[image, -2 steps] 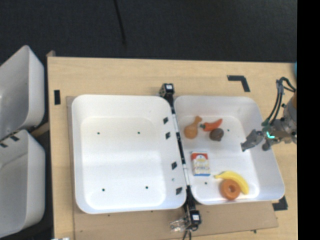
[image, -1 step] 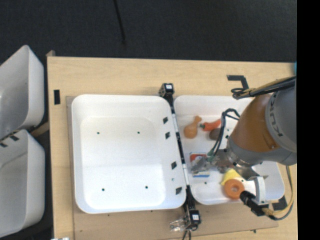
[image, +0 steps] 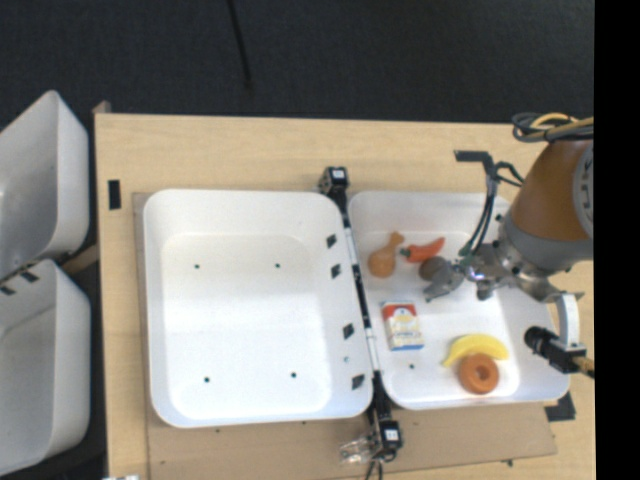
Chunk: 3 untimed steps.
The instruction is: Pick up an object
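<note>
The right bin [image: 500,211] holds several small objects. A tan drumstick-shaped toy [image: 385,257] lies at its upper left, with a red-orange carrot [image: 426,249] just to the right of it. A small white box with red and blue print [image: 403,326] sits near the divider. At the bin's front lie a yellow banana [image: 477,346] and an orange ring [image: 479,374], touching each other. My grey gripper [image: 439,276] is low over the bin's middle, just below the carrot and right of the drumstick. I see no object lifted in it.
The left bin [image: 160,298] is a plain white tray. The arm's orange band [image: 553,194] and grey wrist cover the right bin's right side. Black clips line the divider [image: 350,298]. A cable [image: 490,203] hangs by the arm.
</note>
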Each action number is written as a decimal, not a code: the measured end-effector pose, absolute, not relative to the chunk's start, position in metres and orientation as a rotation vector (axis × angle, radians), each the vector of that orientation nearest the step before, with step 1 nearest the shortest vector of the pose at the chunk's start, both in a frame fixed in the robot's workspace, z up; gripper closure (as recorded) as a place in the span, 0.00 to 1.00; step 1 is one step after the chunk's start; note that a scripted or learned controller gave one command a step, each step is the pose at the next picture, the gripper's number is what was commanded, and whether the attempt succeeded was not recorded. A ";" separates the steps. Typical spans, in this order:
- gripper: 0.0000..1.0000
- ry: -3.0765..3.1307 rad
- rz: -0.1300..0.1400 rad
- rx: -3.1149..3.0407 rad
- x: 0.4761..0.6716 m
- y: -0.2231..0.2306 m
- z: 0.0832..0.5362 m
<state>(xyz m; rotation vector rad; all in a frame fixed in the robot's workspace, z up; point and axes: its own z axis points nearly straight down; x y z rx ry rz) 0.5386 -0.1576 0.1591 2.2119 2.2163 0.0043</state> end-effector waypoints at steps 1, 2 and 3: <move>0.00 2.221 -0.003 2.225 0.495 -0.174 0.098; 0.00 2.223 0.003 2.215 0.542 -0.153 0.101; 0.00 2.214 0.009 2.214 0.491 -0.154 0.236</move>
